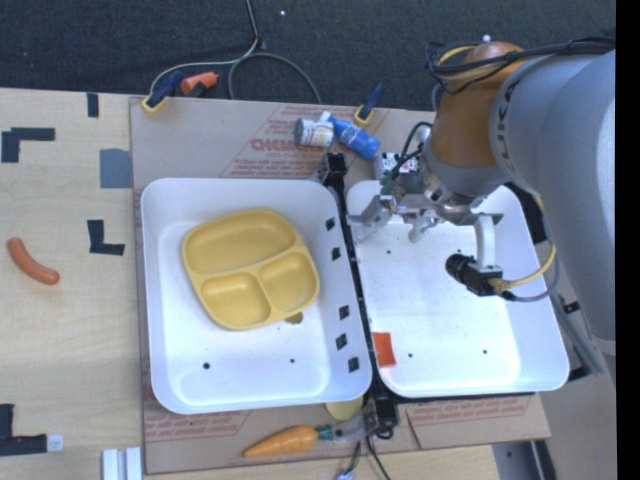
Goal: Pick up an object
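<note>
A yellow divided plate (pixel 250 266) lies in the left bin (pixel 165 368), with a small brown thing (pixel 293 318) peeking out from under its near edge. A small orange block (pixel 383 348) rests in the right bin (pixel 500 368) by its left wall. My gripper (pixel 395 218) hangs over the far left part of the right bin, beneath the orange wrist band (pixel 465 133). Its two grey fingers (pixel 367 214) stand apart, open, with nothing between them. The orange block is well nearer the camera than the gripper.
A blue and white bottle (pixel 338 134) lies on the cardboard behind the bins. A carrot (pixel 282 441) sits in front of the bins, and a sausage (pixel 33 261) lies on the bench far left. Black clips line the wall between the bins (pixel 345 298).
</note>
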You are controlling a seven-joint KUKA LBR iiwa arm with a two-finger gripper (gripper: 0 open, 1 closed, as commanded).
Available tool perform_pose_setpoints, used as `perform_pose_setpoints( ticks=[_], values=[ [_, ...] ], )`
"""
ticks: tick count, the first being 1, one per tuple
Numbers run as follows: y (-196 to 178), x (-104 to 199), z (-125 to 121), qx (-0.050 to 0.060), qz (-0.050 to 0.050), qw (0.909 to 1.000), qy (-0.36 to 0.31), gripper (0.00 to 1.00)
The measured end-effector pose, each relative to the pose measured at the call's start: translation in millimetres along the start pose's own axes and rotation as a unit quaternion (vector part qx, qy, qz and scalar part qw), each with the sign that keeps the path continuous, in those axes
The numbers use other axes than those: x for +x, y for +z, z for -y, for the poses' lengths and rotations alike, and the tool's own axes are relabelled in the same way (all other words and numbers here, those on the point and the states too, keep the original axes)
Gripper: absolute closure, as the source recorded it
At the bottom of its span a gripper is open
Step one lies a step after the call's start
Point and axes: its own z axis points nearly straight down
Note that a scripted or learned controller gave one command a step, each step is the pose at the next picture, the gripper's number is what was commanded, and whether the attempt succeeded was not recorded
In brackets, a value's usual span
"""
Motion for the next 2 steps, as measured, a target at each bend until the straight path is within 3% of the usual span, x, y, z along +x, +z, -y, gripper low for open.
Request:
perform_pose_setpoints(
  ticks=[1,2],
  values=[
    [-1.0,19.0,74.4,0.004,0.000,1.0000,0.003,0.00],
    [-1.4,-30.3,-16.6,-0.002,0.002,1.0000,0.002,0.00]
  ],
)
